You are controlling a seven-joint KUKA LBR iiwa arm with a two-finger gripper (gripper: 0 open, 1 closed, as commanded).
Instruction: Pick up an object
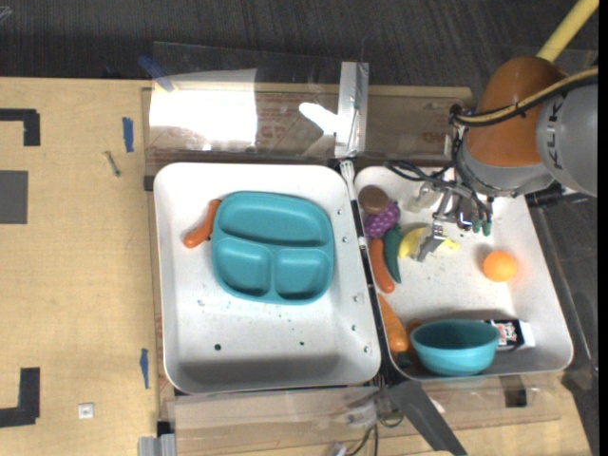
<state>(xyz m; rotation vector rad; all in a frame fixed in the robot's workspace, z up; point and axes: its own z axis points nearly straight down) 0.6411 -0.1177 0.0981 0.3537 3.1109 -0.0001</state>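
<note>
Yellow lemon touches the lowered gripper.

Honestly nothing here is readable. The only thing with any print on it is a small black-and-white tube lying in the right bin just beside the teal bowl, and its label is way too blurry to make out a single letter. No brands, numbers or signs that I can read.
</note>
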